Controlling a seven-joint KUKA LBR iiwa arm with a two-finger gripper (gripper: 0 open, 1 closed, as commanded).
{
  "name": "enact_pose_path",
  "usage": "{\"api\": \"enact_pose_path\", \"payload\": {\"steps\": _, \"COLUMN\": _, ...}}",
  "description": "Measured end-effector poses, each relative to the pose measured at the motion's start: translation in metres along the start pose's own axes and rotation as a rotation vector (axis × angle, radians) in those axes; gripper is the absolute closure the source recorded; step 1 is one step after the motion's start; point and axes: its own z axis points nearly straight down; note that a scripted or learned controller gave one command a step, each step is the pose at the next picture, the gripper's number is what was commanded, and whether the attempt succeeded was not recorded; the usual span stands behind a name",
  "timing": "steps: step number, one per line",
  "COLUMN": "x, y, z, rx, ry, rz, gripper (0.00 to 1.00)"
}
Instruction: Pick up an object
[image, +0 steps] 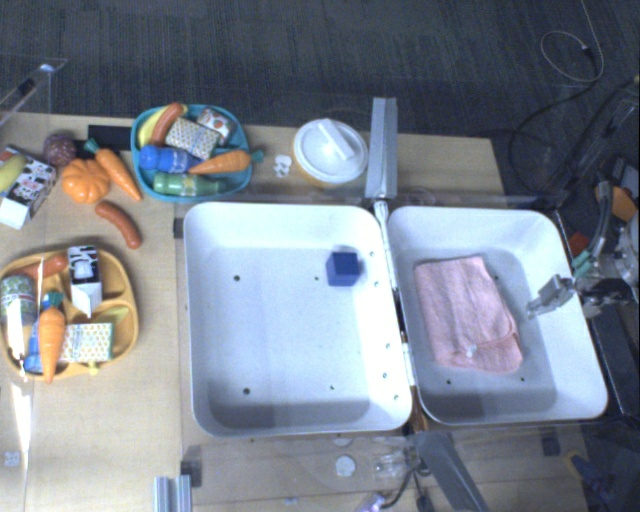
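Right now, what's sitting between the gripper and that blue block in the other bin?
In the camera view, the folded pink towel lies between the gripper and the blue block, along with the raised divider where the two bins meet.

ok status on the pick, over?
Gripper over right bin, nothing seen between fingers. Pink cloth lies flat beside it; blue cube in left bin. Nothing blocking.
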Motion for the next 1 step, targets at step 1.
{"api": "enact_pose_path", "payload": {"steps": 1, "x": 0.0205, "y": 0.0156, "z": 0.1550, "rx": -0.007, "ry": -0.001, "rz": 0.052, "gripper": 0.00}}
